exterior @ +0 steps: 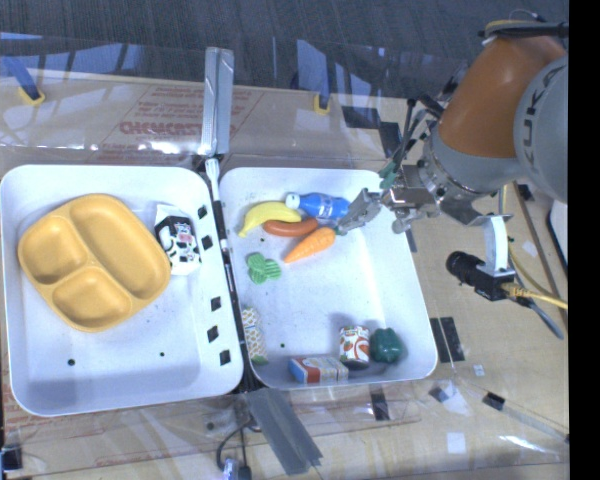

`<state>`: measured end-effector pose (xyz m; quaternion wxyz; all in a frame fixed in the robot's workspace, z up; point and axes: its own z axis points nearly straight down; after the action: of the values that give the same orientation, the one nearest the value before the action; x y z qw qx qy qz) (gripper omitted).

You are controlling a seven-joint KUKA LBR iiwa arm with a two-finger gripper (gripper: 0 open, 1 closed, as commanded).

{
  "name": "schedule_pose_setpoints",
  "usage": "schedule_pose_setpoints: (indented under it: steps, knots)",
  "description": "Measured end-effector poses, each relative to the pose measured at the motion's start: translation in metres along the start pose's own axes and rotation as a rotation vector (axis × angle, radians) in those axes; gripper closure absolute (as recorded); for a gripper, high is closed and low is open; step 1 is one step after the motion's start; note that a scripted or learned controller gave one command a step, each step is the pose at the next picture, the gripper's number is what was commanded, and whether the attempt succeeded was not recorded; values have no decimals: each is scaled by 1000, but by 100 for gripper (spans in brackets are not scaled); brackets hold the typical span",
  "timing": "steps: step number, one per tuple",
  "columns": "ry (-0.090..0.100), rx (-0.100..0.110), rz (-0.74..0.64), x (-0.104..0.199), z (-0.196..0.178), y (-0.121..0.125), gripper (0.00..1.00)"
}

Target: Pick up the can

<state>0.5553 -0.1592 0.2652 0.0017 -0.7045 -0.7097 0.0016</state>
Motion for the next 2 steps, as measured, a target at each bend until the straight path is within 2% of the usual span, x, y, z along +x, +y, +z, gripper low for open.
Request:
schedule_pose_setpoints:
  steps: [1, 2]
  knots:
    - [1, 1, 121, -13, 164, -57, 0]
    - [2, -2, -98, -30, 174, -78, 0]
